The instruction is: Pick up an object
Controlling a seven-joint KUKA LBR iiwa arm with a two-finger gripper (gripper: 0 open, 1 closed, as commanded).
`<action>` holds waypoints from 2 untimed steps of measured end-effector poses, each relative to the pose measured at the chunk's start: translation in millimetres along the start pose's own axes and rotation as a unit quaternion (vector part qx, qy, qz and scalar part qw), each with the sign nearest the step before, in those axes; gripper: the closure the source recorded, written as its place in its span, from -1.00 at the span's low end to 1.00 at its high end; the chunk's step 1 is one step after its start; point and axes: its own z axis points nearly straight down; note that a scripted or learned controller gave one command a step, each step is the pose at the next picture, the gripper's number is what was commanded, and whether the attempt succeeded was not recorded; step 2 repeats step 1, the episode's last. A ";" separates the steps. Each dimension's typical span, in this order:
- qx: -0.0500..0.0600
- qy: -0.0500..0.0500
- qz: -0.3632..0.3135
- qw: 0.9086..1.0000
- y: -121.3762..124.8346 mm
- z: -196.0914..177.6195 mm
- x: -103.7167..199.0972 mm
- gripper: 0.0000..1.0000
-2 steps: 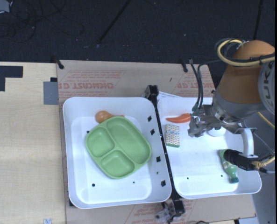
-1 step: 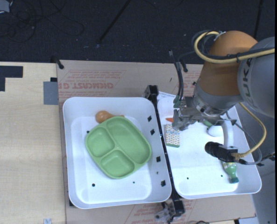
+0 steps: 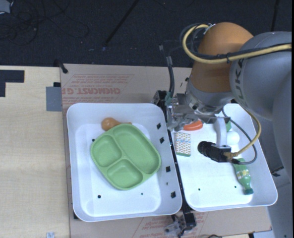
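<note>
right bin (image 3: pixel 265 192): tool (image 3: pixel 182 124) low beside patterned packet (image 3: pixel 183 144), opening hidden.

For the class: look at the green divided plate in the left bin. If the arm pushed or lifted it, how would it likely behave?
The green plate looks like moulded plastic, so probably stiff and light for its size. It lies flat and broad in the left bin, so a push would likely slide it, not tip or roll it. Its low, smooth rim may be hard for two fingers to grip.

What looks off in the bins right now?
Nothing spilled or broken. The green tray sits skewed in the left bin, with an orange item partly tucked behind it. In the right bin, a small carton and a green bottle lie loose.
</note>
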 end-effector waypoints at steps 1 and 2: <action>0.001 -0.001 0.000 1.000 17.3 17.5 45.3 1.00; 0.001 -0.001 0.000 1.000 17.3 17.5 45.3 1.00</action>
